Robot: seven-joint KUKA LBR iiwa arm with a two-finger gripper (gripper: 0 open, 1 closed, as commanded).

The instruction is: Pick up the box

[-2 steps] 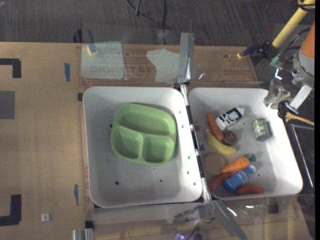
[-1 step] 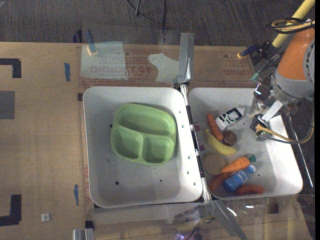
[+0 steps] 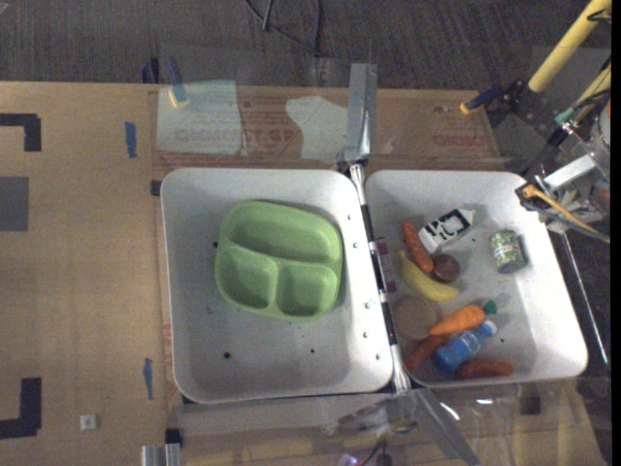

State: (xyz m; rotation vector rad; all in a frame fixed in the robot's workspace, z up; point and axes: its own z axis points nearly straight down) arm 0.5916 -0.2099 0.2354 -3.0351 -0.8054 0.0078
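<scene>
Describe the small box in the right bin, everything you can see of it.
The box is a small carton, white with black printing on its upper face; the print is too small to read. It looks like cardboard. It lies flat and skewed in the upper middle of the right bin, closed as far as can be seen. A carrot lies just below-left of it, close or touching; I cannot tell which. Nothing rests on it.

The divided tray (image 3: 280, 260) lies in the left bin (image 3: 194, 357), toward its far side. Taking the banana (image 3: 427, 282) in the right bin (image 3: 563, 309) as landmark: the box (image 3: 448, 226) lies behind it, a carrot (image 3: 417, 246) just behind and left, a can (image 3: 506, 250) well to its right, another carrot (image 3: 458, 320) in front, and a bottle (image 3: 462, 349) further in front.
</scene>
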